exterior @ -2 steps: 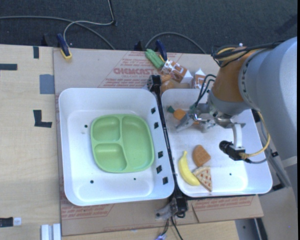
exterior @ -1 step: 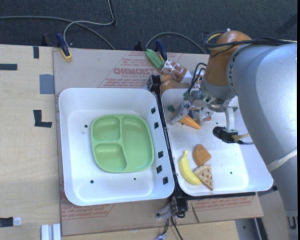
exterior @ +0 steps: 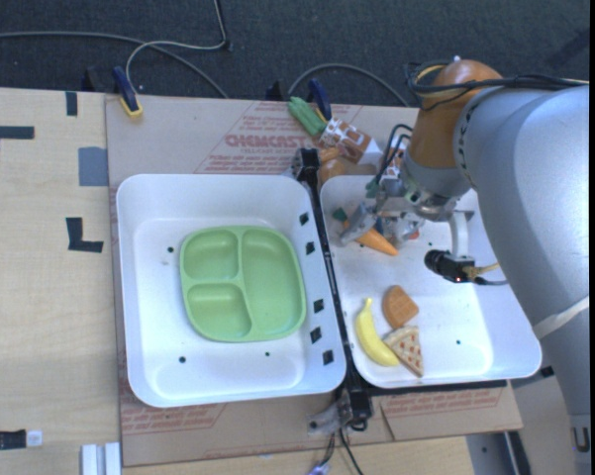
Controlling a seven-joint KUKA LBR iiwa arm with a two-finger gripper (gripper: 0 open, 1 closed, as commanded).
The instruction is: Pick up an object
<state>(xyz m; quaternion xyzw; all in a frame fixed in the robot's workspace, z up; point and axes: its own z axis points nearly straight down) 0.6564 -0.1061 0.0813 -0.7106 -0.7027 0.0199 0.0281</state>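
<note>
At the near edge of the tabletop [exterior: 40,265], two shallow white bins sit side by side — the left bin [exterior: 139,295] carrying a green divided plate [exterior: 243,283], the right bin [exterior: 475,349] a scatter of toy food. Nearest in the right bin lie a pizza slice [exterior: 406,349] and a banana [exterior: 372,334], touching, with a brown cookie-shaped piece [exterior: 400,306] just behind them. Farther back, the grey arm with its orange band [exterior: 441,137] reaches down into the far half of the right bin, its claw [exterior: 384,224] low over an orange carrot-like piece [exterior: 378,242]; whether the claw is spread or pressed together cannot be told at this size, nor whether anything sits between its tips. The step in hand looks like the descent onto a pick, the carrot being the likely target. The next move would call for closing squarely across the carrot's narrow body, then a straight lift clear of the bin wall. Beyond the bins, a small pile of further toy items [exterior: 332,137] rests on cardboard, cables trailing off over the dark floor [exterior: 277,18].
</note>
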